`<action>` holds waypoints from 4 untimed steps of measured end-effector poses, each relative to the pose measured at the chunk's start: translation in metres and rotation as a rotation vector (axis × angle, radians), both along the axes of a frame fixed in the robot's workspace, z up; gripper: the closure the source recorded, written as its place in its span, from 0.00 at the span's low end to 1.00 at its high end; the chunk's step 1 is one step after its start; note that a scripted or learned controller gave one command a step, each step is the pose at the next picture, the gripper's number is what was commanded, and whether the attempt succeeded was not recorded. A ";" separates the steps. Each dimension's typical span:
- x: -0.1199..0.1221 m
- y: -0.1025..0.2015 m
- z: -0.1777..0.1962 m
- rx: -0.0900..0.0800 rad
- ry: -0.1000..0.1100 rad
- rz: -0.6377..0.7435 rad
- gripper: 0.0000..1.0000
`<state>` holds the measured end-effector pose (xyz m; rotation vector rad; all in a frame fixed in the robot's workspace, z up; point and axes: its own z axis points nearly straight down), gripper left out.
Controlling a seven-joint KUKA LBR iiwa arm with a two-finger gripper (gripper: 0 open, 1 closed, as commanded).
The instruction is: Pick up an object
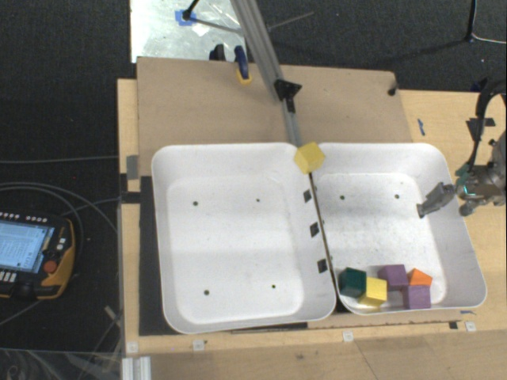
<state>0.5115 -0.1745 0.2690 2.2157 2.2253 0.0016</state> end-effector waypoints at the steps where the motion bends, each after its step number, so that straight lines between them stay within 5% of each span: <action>1: 0.001 0.000 0.012 -0.001 -0.005 0.003 1.00; 2: 0.016 0.004 0.062 -0.002 -0.007 0.003 1.00; 3: 0.074 -0.029 -0.040 -0.001 0.003 -0.003 1.00; 4: 0.075 -0.029 -0.023 -0.003 -0.004 0.002 1.00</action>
